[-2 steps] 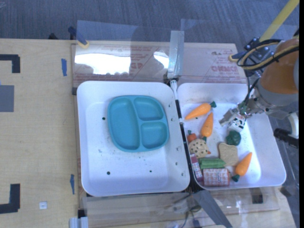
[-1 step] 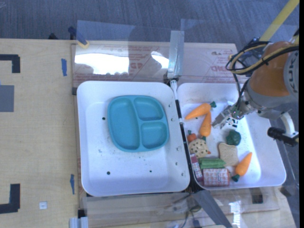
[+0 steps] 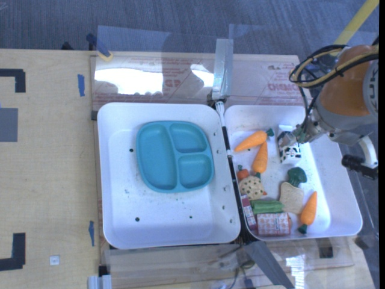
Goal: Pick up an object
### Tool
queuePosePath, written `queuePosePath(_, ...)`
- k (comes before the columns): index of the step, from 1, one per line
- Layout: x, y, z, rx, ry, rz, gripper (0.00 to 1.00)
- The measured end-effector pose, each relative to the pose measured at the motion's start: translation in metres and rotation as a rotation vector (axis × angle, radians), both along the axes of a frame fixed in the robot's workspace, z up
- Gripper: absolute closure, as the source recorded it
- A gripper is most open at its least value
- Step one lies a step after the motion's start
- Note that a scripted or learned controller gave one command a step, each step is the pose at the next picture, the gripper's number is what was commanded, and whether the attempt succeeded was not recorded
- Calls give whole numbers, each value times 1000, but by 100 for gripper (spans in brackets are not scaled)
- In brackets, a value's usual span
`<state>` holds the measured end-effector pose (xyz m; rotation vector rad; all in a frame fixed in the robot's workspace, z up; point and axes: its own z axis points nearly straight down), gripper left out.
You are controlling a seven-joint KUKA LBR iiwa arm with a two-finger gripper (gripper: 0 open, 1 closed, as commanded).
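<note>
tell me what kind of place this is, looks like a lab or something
Probably a robot lab test bench, not a kitchen. Two shallow white bins sit side by side on a wooden bench, a grey and orange arm reaches in, and the food is toy: carrots, a blue divided plate.

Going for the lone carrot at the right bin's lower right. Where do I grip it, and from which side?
Probably grip the carrot across its orange middle, coming straight down with the fingers closing across its narrow width. It lies nearly upright in the view, green tip toward the bin's front; the bread slice sits close on its left, so keep that finger tight.
</note>
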<state>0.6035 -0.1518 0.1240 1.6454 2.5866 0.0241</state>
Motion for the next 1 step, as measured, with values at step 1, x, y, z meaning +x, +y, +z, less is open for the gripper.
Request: queuePosePath(1,-20,74,61,44,64,-401,100)
